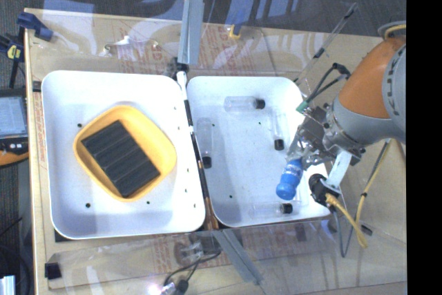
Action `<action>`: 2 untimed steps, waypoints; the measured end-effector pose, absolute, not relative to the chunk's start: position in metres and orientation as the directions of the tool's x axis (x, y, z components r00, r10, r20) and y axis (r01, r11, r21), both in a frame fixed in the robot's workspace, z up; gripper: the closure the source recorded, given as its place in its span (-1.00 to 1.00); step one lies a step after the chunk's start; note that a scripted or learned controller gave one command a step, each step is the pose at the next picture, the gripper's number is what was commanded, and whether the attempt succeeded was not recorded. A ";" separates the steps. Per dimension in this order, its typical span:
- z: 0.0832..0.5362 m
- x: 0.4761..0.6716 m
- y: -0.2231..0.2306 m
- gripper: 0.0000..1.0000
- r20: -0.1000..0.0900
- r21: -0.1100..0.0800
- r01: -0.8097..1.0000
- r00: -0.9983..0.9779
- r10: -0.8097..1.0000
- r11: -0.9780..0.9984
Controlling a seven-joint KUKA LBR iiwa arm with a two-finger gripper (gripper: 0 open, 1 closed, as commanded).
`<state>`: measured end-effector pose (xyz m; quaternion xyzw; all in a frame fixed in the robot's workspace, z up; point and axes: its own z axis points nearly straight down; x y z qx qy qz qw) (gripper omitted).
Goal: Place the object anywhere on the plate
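Arm (369, 97) low over right bin (235, 148)

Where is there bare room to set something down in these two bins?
Left bin: white floor rings the yellow plate, widest along the near wall. Right bin: bare middle between the left wall and the blue bottle. Crowded at its right side, where the gripper sits.

Prob. a robotics lab: bench (103, 255) w/ two white bins (55, 148), cabling, arm (369, 97).
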<state>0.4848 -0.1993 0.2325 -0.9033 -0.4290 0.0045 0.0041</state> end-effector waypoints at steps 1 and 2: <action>0.192 0.476 -0.139 1.00 0.000 -0.005 0.889 0.458 0.889 -0.458; 0.191 0.490 -0.078 1.00 0.000 -0.006 0.931 0.366 0.931 -0.366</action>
